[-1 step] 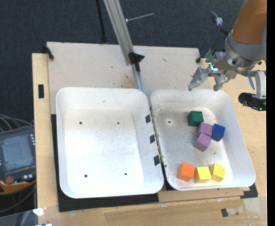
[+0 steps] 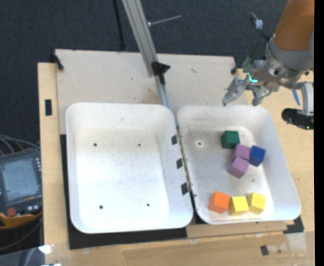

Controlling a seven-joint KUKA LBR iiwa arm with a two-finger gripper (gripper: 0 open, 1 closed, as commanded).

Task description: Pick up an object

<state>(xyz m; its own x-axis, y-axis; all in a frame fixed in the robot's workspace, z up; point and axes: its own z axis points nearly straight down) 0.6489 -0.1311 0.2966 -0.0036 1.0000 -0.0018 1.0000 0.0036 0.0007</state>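
Blocks sit in the right bin (image 2: 278, 148) on the table (image 2: 112, 71), and the green block (image 2: 230, 139) looks small, light, hard and easy to pinch on two flat sides, while the tool (image 2: 244, 95) hangs open above the bin's far edge, holding nothing.

Arm (image 2: 295, 21) cut off by the top edge; handheld pendant (image 2: 15, 184) cropped at left.

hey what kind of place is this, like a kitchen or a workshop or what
Most likely a robotics lab test bench, not a kitchen. A robot arm's gripper hangs over two white bins, one holding small coloured blocks, and a handheld robot control pendant sits at the bench's left.
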